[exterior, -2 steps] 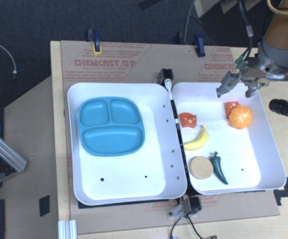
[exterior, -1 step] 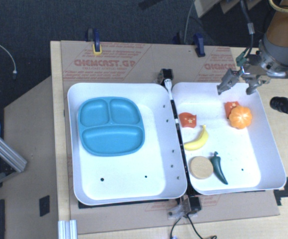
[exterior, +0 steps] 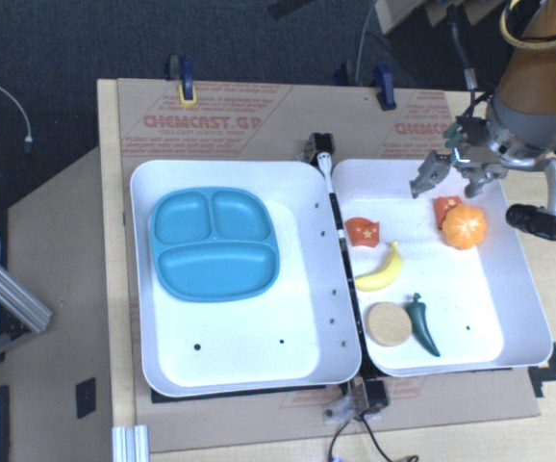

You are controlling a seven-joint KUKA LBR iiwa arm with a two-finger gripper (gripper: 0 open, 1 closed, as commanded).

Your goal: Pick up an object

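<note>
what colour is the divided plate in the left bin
Light blue. The divided plate shows clearly in the camera view, lying in the left bin.

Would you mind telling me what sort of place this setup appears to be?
Probably a robotics lab bench: two white bins clamped on a cardboard-covered board, toy food like a banana, and a gripper above.

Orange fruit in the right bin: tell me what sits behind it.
A red piece pokes out from behind the orange fruit, touching it. Its lower part is covered, so its full shape cannot be told.
</note>
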